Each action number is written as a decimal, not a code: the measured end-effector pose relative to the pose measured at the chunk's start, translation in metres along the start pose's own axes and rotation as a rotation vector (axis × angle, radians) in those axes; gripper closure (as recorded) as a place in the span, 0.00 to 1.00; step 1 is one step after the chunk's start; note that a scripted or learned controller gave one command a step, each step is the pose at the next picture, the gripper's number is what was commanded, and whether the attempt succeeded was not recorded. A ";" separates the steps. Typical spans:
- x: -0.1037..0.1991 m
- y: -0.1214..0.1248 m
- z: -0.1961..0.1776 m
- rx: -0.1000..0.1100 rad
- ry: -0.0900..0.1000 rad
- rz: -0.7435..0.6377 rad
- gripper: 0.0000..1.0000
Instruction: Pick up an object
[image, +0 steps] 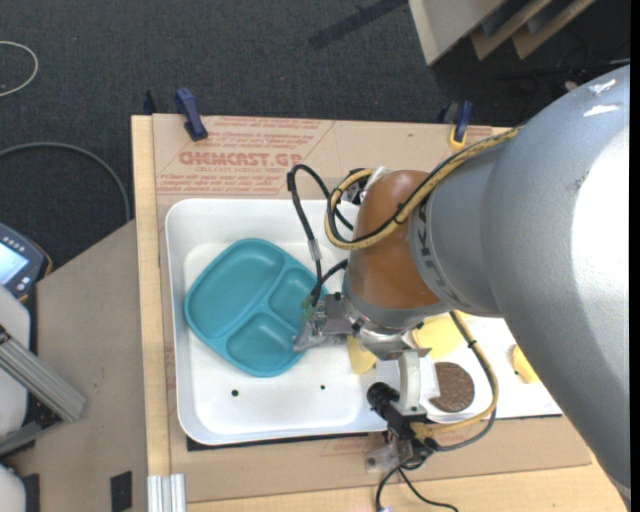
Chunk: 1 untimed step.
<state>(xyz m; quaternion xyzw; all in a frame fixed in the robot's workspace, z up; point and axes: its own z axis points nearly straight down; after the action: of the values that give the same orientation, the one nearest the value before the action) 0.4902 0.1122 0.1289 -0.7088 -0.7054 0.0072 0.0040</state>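
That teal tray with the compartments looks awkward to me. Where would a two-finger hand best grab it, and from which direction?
Probably by the raised rim. The teal tray lies flat in the left bin, too wide for the jaws to span, so one finger should go inside a compartment and one outside the edge. Coming straight down on its right edge, nearest the arm, looks easiest.

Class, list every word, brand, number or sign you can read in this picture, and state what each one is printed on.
"CHEMCAST G": large red print on the brown sheet behind the left bin; the rest of the line is hidden by the arm.
Smaller red lines above and below it: too small and blurred to read.
Screen of the device at the left edge: unreadable.
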 end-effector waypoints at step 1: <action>0.003 0.003 -0.019 -0.016 0.005 -0.002 1.00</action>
<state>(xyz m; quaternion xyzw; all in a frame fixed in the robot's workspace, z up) 0.4931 0.1152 0.1481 -0.7081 -0.7061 -0.0003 0.0002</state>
